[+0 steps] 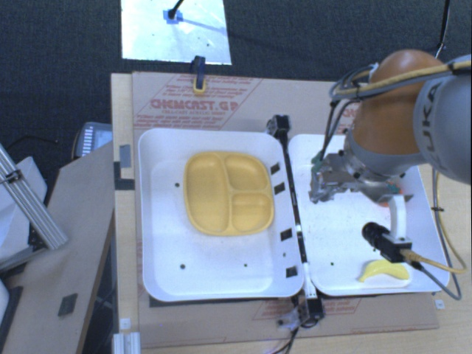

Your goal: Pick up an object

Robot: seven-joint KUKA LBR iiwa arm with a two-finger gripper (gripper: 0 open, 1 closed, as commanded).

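Fingers (321, 190) of uncertain spread, low over the right bin (339, 268), well apart from the banana (383, 272).

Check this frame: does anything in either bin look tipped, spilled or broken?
Nothing stands out. The yellow divided plate lies flat in the left bin, and the yellow banana-shaped piece rests at the near edge of the right bin, with nothing spilled.

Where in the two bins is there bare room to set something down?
Left bin: a bare strip all around the yellow divided plate, widest along the near rim. Right bin: bare floor near the divider; crowded where the gripper hangs and around the banana.
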